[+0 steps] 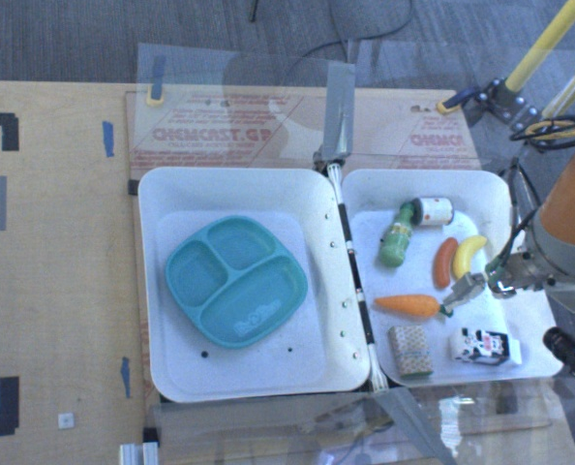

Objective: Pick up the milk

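Note:
The milk (pixel 481 346) is a small white carton with black patches, lying in the front right corner of the right bin (pixel 496 187). My gripper (pixel 468 291) hangs a short way behind the milk and slightly to its left. It is just off the green end of the carrot (pixel 408 305) and below the banana (pixel 468 254). The grey arm with its orange band (pixel 565 216) comes in from the right edge. Nothing shows held in the gripper.
The right bin also holds a green bottle (pixel 397 237), a white cylinder (pixel 434 211), a reddish sausage (pixel 444 262) and a tan speckled block (pixel 410 350). A teal divided plate (pixel 235 279) sits in the left bin (pixel 162 201). Cables and a yellow pole (pixel 549 37) stand at the back right.

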Controlling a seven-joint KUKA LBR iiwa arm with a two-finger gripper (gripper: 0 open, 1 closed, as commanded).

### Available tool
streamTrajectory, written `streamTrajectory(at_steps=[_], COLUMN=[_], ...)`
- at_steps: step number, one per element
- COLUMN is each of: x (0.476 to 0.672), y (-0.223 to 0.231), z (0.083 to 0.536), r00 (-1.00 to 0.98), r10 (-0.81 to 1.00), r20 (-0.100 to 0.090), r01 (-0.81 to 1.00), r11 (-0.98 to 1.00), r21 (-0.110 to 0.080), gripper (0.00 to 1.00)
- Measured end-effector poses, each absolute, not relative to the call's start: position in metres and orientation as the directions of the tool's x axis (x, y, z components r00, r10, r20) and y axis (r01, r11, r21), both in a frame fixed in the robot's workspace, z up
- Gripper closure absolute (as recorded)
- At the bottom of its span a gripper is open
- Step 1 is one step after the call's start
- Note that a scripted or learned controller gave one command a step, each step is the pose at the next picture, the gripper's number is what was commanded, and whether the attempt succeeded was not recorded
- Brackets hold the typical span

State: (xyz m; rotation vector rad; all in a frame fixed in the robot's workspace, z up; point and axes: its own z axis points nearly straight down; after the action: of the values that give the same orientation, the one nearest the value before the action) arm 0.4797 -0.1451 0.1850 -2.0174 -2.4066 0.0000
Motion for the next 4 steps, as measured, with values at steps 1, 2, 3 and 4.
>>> streamTrajectory(at_steps=[1, 2, 3, 4], x=[0.523, 0.509, 0.508, 0.508], y=[-0.189, -0.170, -0.172, -0.171], z=[0.231, 0.101, 0.110, 0.110], r00=[-0.069, 0.155, 0.161, 0.159], r10=[0.998, 0.988, 0.987, 0.987], r20=[-0.001, 0.001, 0.000, 0.001], r01=[0.998, 0.988, 0.987, 0.987], r11=[0.069, -0.155, -0.161, -0.159], r21=[0.001, -0.002, -0.002, -0.002], gripper=[0.00, 0.00, 1.00, 0.00])
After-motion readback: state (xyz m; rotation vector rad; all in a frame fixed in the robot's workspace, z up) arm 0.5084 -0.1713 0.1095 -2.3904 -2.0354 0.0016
